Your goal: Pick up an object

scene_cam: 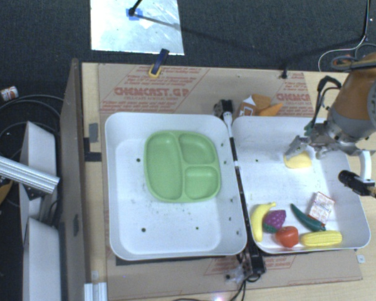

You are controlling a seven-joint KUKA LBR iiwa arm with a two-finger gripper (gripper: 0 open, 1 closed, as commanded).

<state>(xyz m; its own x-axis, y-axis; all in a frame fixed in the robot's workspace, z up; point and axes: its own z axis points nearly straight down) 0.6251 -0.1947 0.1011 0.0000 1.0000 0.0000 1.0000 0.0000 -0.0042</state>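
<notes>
**Hand down over the pale yellow piece in the right bin**

From where I stand, the hand (305,148) sits low in the right bin (263,137), right at a pale yellow lump (298,161) — toy food of some kind, though I can't say which. One grey finger slants down to the lump's upper left edge; the rest of the hand is bunched above it, so I cannot tell whether the fingers are spread or pressed together, nor whether they touch it. The lump lies on the bin floor, apart from the other toys, which probably makes it the easy target.

The other toys crowd the near corner — a banana (259,219), a purple grape bunch (275,219), a tomato (287,236), a corn cob (321,238), a green pepper (306,217) and a small carton (321,206).

The left bin (122,187) holds a green divided plate (181,166), lying flat in the middle.
</notes>
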